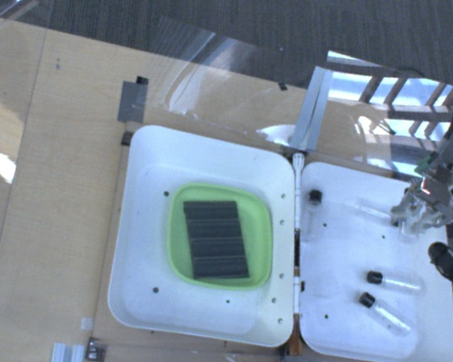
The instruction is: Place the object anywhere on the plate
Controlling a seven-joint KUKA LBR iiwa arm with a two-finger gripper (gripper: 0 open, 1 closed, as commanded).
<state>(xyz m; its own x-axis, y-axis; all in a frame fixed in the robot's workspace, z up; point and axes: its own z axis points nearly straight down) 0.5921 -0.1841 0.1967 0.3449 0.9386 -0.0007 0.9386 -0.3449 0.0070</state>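
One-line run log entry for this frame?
claw: over right white bin, upper right | square green plate: left white bin, bears dark ribbed block | clear black-capped vials: loose in right bin

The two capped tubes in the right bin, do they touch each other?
Apart. The camera view shows bare white bin floor between the upper tube and the lower tube.

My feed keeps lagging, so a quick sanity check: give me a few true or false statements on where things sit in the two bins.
1. The square green plate sits in the left white bin. True.
2. A dark ribbed rectangular block lies on the plate. True.
3. Clear black-capped vials lie on the plate. False: in the right white bin.
4. The gripper hangs over the left bin. False: over the right bin's far side.
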